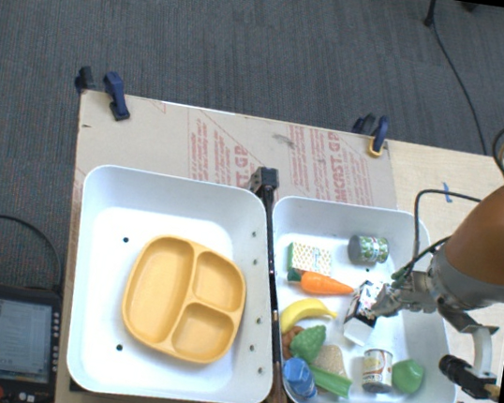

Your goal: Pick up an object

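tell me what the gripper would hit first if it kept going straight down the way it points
Likely the small white card directly under the gripper on the right bin floor, with the banana just beside; depth is hard to judge.

1. Left bin (97, 219): open white floor rings the yellow tray (185, 297) at centre.
2. Right bin (345, 215): upper strip free; carrot (326, 284), banana (305, 313) and cans crowd the lower part.

A yellow divided plate (184, 299) fills the white left bin (102, 191), while the white right bin (326, 212) holds an orange carrot (324, 284), yellow banana (304, 311), blue bottle (299, 379) and bright green lime (408, 375).
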{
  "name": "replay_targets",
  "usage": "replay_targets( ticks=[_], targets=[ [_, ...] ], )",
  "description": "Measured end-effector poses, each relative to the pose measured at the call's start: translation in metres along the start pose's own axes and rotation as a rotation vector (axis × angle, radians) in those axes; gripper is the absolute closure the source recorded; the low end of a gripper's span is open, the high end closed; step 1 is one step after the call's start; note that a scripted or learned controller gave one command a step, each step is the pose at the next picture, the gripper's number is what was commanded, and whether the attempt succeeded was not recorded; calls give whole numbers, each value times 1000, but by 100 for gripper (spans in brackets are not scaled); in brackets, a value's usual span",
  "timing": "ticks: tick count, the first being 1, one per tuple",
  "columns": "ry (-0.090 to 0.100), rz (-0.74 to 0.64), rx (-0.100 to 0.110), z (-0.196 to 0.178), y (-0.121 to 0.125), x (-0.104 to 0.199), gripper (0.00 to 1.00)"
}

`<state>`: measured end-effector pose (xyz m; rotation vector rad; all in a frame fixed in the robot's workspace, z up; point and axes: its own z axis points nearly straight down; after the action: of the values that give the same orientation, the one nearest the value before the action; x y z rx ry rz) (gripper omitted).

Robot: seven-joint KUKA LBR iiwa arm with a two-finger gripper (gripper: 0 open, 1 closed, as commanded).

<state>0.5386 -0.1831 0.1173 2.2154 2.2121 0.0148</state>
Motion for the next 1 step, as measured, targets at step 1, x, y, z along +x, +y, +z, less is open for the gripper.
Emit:
replay_targets(
  ticks=[1],
  targets=[
    [-1, 1, -1, 0, 0, 0, 0]
  ],
)
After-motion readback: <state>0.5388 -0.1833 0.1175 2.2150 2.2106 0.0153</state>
